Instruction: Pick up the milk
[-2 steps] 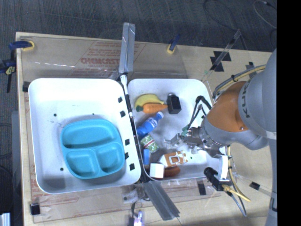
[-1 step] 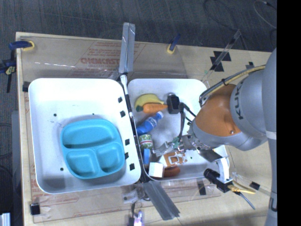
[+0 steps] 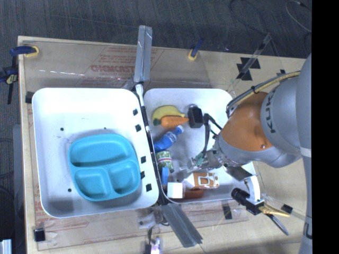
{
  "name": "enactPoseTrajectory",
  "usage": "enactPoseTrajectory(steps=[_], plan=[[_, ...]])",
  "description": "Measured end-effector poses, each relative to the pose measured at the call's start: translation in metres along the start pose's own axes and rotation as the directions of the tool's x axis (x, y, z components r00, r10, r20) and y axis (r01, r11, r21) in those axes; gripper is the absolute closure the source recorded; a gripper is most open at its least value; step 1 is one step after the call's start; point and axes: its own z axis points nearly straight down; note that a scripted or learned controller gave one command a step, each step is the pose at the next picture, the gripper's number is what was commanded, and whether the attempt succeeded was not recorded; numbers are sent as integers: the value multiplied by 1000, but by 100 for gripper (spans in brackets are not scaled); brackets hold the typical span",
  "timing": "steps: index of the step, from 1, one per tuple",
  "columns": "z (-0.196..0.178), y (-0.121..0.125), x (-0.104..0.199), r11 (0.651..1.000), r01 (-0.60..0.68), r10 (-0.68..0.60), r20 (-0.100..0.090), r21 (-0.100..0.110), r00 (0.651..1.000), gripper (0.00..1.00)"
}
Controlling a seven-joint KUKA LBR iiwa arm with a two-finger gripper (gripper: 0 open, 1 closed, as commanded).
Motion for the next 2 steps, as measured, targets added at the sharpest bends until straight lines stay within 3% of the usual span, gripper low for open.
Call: enactPoseTrajectory(steps=[1,2], plan=[[0,0,0,1000,0,0,0,0,1000,0],[-77,-4,-24,997,81,-81,0,0,997,0]])
